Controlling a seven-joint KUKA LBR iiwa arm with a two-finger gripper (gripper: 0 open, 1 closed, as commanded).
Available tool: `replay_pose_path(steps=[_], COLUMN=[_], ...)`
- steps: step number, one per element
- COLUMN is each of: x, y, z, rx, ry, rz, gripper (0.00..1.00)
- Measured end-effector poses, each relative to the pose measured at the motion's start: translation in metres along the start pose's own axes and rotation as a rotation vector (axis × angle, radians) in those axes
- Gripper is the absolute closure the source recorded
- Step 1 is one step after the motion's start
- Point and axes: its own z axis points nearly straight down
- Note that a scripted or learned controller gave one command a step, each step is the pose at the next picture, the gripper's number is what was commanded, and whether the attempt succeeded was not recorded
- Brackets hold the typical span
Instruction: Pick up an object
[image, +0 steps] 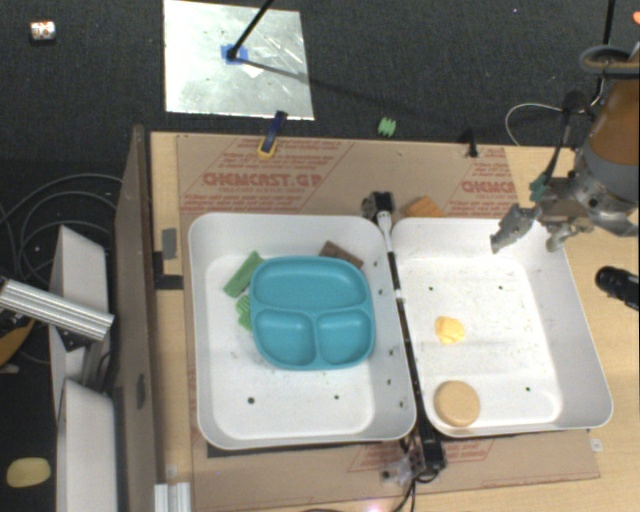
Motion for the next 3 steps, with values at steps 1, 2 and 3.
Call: replay_pose_path(steps=[1,2,3], x=[0.017,0.039,0.038], y=[-0.026,-0.026,-0.025], z=[0.074,0.205,0.189], rx=[0.007,0.001,-0.001], ry=[0.003,0.002,0.001], rz=[0.002,0.001,0.002], gripper=[0.00,0.00,1.00])
